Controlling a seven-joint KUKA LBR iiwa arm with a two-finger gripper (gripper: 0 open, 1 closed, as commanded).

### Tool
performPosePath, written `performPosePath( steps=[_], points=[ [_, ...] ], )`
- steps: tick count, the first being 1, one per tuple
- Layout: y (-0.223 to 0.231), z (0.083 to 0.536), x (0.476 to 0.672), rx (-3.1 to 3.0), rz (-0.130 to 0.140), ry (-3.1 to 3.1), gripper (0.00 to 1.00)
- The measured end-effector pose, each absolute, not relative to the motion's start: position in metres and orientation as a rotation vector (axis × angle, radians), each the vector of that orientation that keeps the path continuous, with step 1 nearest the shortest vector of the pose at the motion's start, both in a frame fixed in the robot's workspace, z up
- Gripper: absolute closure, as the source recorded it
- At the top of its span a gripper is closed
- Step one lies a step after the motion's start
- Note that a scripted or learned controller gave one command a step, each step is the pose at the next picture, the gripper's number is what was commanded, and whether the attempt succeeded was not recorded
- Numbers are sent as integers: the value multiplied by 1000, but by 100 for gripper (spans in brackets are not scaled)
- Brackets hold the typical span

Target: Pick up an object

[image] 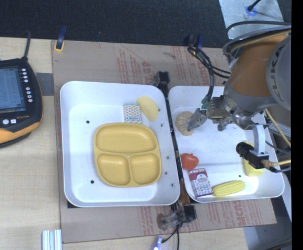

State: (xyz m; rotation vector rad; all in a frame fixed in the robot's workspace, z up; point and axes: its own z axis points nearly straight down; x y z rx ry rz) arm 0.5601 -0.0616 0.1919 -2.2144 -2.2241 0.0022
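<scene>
My gripper point(209, 124) hangs over the back of the right bin point(219, 100), open, with bare bin floor between its fingers. Its left finger point(195, 121) lies against the right edge of a tan round piece point(182, 123). Nearer the front of this bin are a red tomato-like piece point(189, 160), a red and white small box point(199, 182), a yellow corn cob point(228, 188) and a yellow piece point(253, 167) at the right wall. The left bin point(76, 139) holds a yellow divided plate point(128, 154), a small patterned packet point(132, 113) and a pale yellow piece point(148, 108).
A tablet-like pendant with an orange base point(8, 100) lies on the bench left of the bins. The wall between the two bins point(171, 139) runs just left of the tan piece. Cables point(206, 61) hang behind the right bin.
</scene>
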Motion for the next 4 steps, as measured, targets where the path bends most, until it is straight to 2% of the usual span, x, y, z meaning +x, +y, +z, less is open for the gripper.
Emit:
performPosePath(
  steps=[1, 2, 3, 4],
  points=[
    [-46, 192, 606, -2215, 2, -2224, 0],
    [-98, 140, 643, -2219, 3, -2221, 0],
    [-91, 92, 656, -2213, 5, -2225, 0],
    [-91, 103, 656, -2207, 6, -2229, 100]
  ],
)
